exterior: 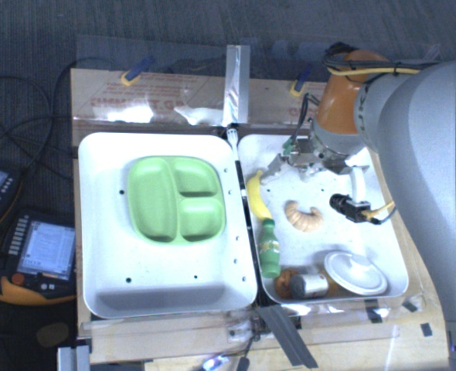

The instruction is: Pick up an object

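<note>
The right bin (393, 242) holds a yellow banana (254, 197) along its left wall. Just below the banana a green bottle (269, 247) lies lengthwise. A tan croissant (304, 216) sits mid-bin. A white round dish (355, 272) and a brown and silver can (305, 284) are at the near edge. My gripper (299, 158) hangs over the far part of this bin, above and right of the banana's top end and behind the croissant. I see nothing held in it.
The left bin (96, 230) carries a green divided plate (175, 197). A metal divider post (236, 83) rises between the bins at the back. The grey arm (413, 153) covers the right bin's right side.
</note>
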Robot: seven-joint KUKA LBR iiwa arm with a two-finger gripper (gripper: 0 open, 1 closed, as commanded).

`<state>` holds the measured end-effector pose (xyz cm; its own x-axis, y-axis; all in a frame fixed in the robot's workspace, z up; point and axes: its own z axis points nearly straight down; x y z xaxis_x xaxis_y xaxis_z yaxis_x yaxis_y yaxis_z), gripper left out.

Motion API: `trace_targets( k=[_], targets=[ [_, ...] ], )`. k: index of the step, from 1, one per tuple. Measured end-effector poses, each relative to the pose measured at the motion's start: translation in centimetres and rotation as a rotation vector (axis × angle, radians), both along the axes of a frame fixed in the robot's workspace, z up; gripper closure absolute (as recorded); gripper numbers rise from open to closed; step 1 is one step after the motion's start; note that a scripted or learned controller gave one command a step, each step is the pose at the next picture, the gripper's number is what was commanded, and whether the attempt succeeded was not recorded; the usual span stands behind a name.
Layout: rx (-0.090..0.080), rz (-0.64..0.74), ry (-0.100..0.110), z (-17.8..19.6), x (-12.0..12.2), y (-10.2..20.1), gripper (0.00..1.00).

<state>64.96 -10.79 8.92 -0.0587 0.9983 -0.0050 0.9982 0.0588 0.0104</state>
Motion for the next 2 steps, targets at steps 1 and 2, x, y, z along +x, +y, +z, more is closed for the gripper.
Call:
trace_targets(
  k=[1, 2],
  targets=[
    [0.000, 0.081, 0.001, 0.1, -4.7, -1.6, 0.00],
    [0.000, 0.097, -0.001, 0.1, -7.0, -2.8, 0.00]
  ],
)
